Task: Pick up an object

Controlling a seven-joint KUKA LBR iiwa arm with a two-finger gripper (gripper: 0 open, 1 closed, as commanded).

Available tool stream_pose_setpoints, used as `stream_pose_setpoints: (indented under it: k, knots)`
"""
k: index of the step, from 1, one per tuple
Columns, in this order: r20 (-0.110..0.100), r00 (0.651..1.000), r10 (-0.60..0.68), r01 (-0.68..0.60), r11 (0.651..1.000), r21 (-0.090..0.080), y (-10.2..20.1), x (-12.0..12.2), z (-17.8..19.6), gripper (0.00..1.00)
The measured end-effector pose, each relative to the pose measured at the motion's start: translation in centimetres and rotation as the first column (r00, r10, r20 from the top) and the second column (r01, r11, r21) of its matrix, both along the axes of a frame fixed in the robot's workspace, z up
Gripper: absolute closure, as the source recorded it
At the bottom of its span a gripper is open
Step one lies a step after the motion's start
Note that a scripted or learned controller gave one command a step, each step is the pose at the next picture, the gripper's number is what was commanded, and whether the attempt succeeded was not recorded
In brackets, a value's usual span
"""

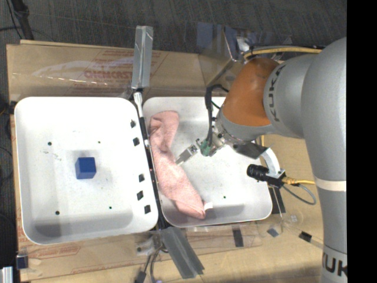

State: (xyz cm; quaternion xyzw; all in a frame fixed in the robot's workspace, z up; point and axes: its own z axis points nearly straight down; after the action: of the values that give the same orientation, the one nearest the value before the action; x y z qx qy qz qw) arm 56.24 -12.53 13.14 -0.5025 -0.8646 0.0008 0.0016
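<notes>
Pink cloth [174, 167] lies in right bin [247, 208]; end effector [189, 153] released just above it, grasping nothing

We see a grey arm [321, 99] with an orange band [250, 96]. Black KUKA lettering [272, 96] marks it. A yellow cable [297, 183] trails right of the jaws.

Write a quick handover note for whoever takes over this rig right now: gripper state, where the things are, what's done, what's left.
Gripper: low in the right bin, at the right edge of the pink cloth. Nothing is seen between the jaws; open or shut can't be read from this view.
Pink cloth: lying crumpled along the right bin's left side, not lifted.
Blue cube: sitting in the left bin, untouched.
Done: arm has reached the cloth.
Left: grasp and lift an object; no pick is confirmed.
</notes>
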Motion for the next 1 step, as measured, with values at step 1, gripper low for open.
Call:
stream_pose_setpoints:
  k: [1]
  knots:
    - [0.006, 0.987, 0.158, -0.158, 0.987, -0.001, 2.16, -2.56, -3.81, 0.0]
